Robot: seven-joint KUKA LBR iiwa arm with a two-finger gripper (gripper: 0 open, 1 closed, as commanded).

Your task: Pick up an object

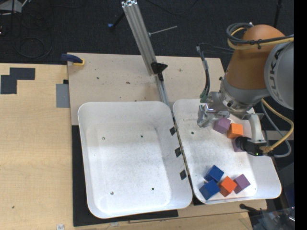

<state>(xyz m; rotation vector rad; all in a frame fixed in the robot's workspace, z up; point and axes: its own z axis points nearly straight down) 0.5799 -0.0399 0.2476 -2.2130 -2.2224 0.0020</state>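
A blue clamp (73,59) is seen at the far left corner of the desk (120,78), well to the left of the end effector and farther back. The left bin (91,128) lies on the desk to the left of the end effector, with only small dark specks on its white floor. A slanted metal rail (141,32) rises from the gap between the two bins, up and to the left of the end effector. The right bin (192,147) is placed just beside the left one, and the end effector (207,115) is held over its far part, at the end of the grey arm (254,66) reaching in from the right. Whether its fingers are apart or together cannot be told, and no block is seen between them. Just to the right of the end effector a purple block (222,125) is found, with an orange block (235,131) touching its right side. Another purple block (238,144) is partly hidden by a black part of the wrist, a little lower and to the right. Nearer the camera, well below the end effector, a cluster is gathered at the bin's near right corner: two blue blocks (215,173) (208,189), an orange block (227,186) and a purple block (242,182), all close together
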